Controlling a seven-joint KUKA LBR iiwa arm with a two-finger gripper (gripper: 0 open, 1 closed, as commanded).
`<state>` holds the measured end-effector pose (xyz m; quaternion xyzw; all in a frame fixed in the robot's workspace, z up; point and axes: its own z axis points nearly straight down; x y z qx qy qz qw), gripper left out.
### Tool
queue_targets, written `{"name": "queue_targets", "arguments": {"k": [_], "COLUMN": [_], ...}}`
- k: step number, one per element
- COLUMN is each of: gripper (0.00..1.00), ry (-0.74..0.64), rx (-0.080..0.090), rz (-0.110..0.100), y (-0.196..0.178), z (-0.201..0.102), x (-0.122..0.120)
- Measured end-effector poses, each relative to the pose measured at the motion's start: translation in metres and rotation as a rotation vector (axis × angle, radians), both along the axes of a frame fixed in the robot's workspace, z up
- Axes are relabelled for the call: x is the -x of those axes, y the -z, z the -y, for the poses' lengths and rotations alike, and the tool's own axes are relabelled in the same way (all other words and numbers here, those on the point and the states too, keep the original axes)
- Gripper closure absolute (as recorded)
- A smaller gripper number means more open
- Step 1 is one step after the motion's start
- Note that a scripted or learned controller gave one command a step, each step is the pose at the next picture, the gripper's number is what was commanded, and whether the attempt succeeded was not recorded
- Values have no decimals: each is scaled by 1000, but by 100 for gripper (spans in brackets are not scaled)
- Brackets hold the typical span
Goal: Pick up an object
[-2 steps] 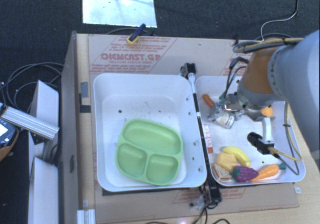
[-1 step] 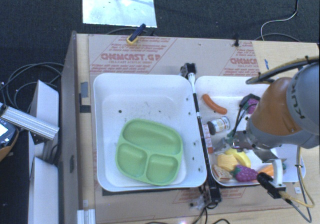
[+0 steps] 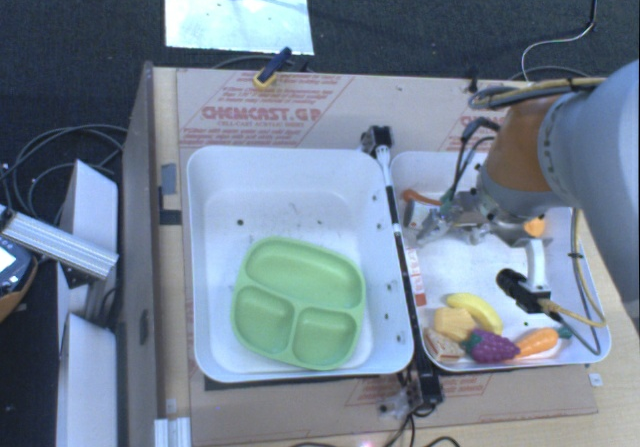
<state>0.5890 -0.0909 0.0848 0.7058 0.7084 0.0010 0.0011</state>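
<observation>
No single obj is named, so any pickable item counts. Best candidates are the toy foods clustered in the near corner of the right bin (image 3: 465, 270): a banana (image 3: 473, 309) lies against a yellow block (image 3: 453, 323), w/ purple grapes (image 3: 490, 346) just below them and a carrot (image 3: 538, 341) beside the grapes on the side away from the left bin. A thin orange-red piece (image 3: 418, 197) lies apart from that cluster, near the bin's far wall on the divider side, just beside the tool (image 3: 438, 223). To do the step well, probably go for whichever item has clear space on both sides. The carrot at the cluster's edge looks easier than the banana, which is packed against its neighbours. The orange-red piece is nearest but sits close to the wall, so there's a risk of clipping the rim. Approach straight down, centre over the item's narrow axis, close only once low enough. The tool hangs over bare bin floor toward the far side, well apart from the cluster. Can't tell if it's released or clenched, nor whether it touches the floor; nothing visibly held. The arm (image 3: 560, 145) reaches over the bin from the right. The left bin (image 3: 230, 185) holds a green divided plate (image 3: 298, 303), and both bins rest on the desk (image 3: 260, 105).
</observation>
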Motion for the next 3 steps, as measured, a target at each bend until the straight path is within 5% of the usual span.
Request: {"name": "queue_targets", "arguments": {"k": [1, 2, 3], "gripper": [0, 0, 0], "ry": [3, -1, 2], "rx": [1, 0, 0], "rz": [-3, 0, -2], "y": [1, 0, 1], "z": [45, 48, 42], "x": [86, -10, -68]}}
